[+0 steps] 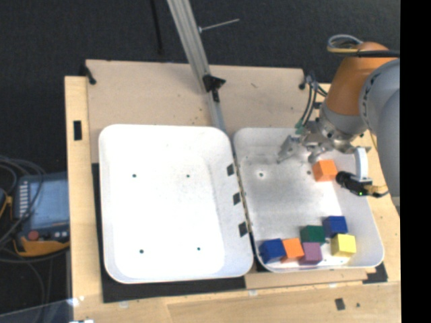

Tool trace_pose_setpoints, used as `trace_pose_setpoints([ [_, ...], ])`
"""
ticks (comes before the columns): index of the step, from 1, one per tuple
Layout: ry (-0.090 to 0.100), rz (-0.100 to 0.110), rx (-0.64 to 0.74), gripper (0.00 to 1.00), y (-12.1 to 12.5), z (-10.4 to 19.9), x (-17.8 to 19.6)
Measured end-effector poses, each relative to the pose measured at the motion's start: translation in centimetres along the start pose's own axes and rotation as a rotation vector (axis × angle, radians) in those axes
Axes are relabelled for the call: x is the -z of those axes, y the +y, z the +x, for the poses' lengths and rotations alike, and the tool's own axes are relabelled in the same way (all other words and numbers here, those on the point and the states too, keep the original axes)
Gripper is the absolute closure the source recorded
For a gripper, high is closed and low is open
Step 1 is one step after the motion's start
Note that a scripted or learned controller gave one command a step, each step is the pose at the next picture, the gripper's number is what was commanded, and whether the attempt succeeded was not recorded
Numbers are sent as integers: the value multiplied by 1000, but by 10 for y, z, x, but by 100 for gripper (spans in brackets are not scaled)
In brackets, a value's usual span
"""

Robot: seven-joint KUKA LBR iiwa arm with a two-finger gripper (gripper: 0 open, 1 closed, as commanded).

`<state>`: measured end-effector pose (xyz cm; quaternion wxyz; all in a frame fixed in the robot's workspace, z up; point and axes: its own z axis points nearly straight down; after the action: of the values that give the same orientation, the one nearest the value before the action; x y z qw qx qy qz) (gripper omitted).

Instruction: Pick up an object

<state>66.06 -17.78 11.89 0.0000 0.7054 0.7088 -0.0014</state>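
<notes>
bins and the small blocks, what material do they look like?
Bins: likely moulded plastic, white and matte; rounded corners, shallow raised rims, scuff speckles on the right one. Blocks: solid-coloured cubes, crisp edges, flat even paint; could be painted wood or hard plastic, can't tell which.

- I find no text, label, brand, number or sign that I can read anywhere in my camera view.
- The small device with a screen (42, 204) off the bench's left edge shows a pale blue glow, but anything on it is too blurred for me to make out.
- The coloured blocks in the right bin (269, 153) have plain faces from where I look; I see no printing on them.
- The black clips between the two bins and the dark tabs on the bench (135, 86) carry no markings I can make out.
</notes>
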Motion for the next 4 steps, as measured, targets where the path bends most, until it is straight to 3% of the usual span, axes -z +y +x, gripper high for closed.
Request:
trace_pose_setpoints([
  [1, -1, -7, 0, 100, 1, -1, 15],
  [4, 0, -9, 4, 100, 9, -11, 149],
])
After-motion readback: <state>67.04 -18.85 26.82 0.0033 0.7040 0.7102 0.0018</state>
